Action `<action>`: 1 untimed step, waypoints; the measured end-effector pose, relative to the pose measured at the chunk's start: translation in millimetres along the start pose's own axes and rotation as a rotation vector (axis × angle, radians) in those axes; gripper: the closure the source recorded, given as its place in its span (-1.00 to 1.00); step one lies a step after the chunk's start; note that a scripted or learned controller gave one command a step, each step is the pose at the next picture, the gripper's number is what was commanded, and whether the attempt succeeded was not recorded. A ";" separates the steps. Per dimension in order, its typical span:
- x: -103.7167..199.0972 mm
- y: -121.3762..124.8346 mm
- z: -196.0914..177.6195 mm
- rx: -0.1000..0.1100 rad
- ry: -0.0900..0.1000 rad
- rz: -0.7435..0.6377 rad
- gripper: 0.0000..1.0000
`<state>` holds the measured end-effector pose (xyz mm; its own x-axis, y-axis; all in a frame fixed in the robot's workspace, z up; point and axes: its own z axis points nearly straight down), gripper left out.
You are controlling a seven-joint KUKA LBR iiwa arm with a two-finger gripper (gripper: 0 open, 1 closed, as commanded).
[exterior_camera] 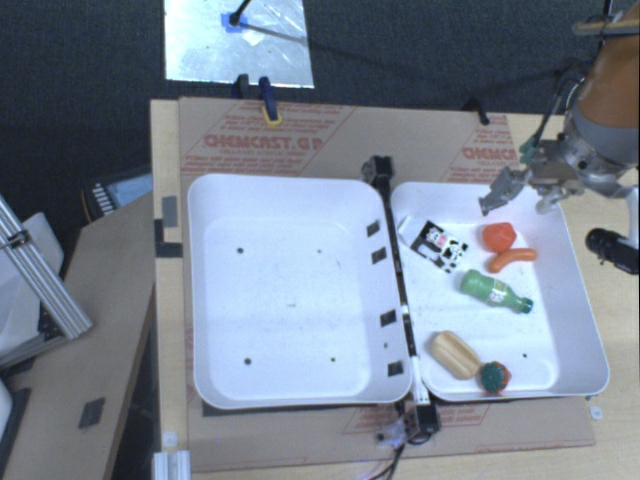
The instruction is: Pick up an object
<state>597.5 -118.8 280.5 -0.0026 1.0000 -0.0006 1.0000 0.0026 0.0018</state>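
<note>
Strawberry (493, 376) bottom, claw (522, 196) open above bin (575, 298)

The desk (130, 298) is a light wooden surface. Lying flat on it is a brown cardboard sheet (330, 133) printed with red lettering along its far edge. Two shallow white bins rest on that sheet, touching along a dark seam: the left bin (215, 368) and, just beside it, the right bin (575, 308). Beyond the left bin's far edge, a blue and yellow clamp (268, 100) grips the cardboard's rim. Near the left bin's near corner, a grey patch (91, 413) sits on the bare wood.
</note>
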 end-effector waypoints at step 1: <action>-52.7 -13.4 121.8 0.011 0.000 0.006 -1.00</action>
<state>584.5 -171.6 158.7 0.0035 1.0000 -0.0004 1.0000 -0.0036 -0.0090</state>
